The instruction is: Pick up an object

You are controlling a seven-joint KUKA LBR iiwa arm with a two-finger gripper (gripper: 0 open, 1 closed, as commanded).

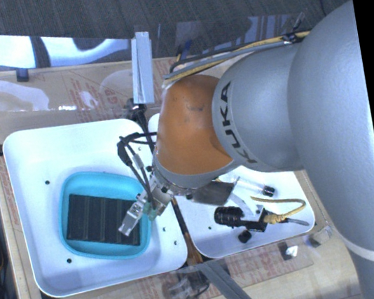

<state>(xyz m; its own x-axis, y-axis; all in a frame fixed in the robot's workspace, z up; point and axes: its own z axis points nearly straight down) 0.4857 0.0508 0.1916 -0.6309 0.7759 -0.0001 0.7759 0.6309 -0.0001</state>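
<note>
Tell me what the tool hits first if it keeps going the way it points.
Probably the blue tray in the left bin: the tool sits over its right edge, aimed down-left toward the dark ribbed insert. Its height above the tray is unclear.

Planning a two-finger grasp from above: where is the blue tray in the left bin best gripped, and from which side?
Probably the blue tray's raised rim, with one finger inside and one outside, coming straight down. It lies flat in the left bin, too wide to span. The right edge, nearest the gripper, seems handiest.
</note>
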